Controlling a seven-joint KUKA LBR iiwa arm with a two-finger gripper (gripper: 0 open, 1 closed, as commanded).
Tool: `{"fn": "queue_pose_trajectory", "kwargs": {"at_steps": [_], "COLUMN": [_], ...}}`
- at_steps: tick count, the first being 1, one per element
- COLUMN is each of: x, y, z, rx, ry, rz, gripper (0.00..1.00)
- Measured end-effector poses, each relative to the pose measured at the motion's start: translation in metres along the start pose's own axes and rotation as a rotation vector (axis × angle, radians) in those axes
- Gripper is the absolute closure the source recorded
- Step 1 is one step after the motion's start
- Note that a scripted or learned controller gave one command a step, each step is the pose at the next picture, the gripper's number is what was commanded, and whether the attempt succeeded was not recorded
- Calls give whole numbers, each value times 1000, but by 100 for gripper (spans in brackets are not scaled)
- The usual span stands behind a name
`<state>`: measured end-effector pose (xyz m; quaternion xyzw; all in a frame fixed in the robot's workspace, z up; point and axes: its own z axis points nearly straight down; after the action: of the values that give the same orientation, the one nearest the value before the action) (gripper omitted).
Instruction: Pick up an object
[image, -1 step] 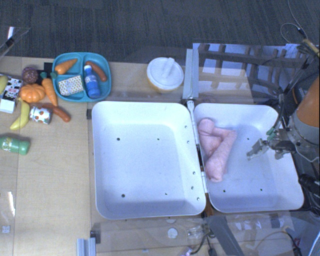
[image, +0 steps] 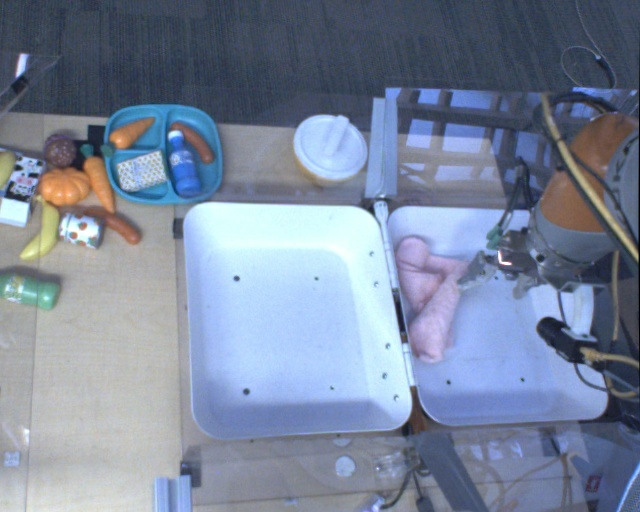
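Gripper (image: 478, 272) beside pink cloth (image: 428, 295) (right bin (image: 520, 385))

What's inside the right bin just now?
A pink cloth lies bunched along the right bin's left side. The claw reaches to its upper end. The arm covers the far right corner.

My arm (image: 585, 190) at right: grey casing with a rounded orange band above the wrist. Yellowish cable runs down across the orange, and thin black cables loop beside it. Gripper (image: 478, 272) is metallic grey, with a small lit spot on its body.
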<state>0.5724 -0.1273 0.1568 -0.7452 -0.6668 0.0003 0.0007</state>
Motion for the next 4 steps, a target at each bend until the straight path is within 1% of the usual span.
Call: {"fn": "queue_pose_trajectory", "kwargs": {"at_steps": [1,2,3,4], "x": [42,65,17,46], "y": [78,91,53,65], "z": [69,-28,60,64], "rx": [-12,-5,-12,-21], "ry": [-1,-1,-2,-6], "rz": [-84,-70,-235,-388], "gripper": [0,0,0,0]}}
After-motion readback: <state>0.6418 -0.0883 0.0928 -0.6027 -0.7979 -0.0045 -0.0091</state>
